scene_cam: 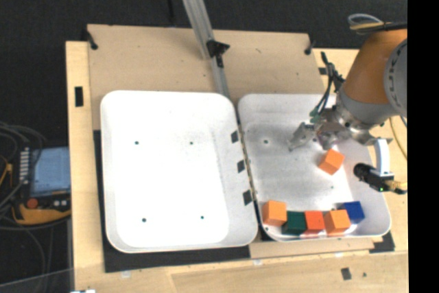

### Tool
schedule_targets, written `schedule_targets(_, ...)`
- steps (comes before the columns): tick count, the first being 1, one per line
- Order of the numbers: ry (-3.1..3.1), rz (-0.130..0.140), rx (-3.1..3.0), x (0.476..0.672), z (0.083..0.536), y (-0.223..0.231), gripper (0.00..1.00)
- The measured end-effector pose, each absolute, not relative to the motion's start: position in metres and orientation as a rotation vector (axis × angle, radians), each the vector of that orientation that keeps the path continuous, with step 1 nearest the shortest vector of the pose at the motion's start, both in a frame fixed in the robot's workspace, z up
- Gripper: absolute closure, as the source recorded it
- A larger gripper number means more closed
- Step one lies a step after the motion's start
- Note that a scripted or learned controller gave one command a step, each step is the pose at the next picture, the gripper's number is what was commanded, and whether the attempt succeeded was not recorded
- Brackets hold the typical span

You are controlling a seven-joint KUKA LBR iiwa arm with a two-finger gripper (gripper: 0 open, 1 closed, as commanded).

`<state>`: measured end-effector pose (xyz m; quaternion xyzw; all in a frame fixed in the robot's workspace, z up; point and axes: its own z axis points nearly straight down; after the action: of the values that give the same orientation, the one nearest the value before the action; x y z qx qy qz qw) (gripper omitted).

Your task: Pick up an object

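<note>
Hand over the right bin, its grip unclear, orange block just beside it, more blocks along the near wall, no readable writing

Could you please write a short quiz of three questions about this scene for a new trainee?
1. True or false: the blocks lie in the right bin.
2. How many blocks form the row along its near wall?
3. Which block lies closest to the pincer? A) blue block B) lone orange block C) green block

Key: 1. true. 2. five: orange, green, orange, orange, blue. 3. B.
</note>
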<state>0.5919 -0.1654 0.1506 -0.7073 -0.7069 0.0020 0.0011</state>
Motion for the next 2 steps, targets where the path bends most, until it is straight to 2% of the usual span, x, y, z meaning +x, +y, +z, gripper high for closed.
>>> schedule_targets(1, -2.218, 0.007, -2.223, 0.591, 0.098, -0.167, 0.00)
schedule_targets(2, -2.215, -0.005, -2.233, 0.593, 0.113, -0.167, 1.00)
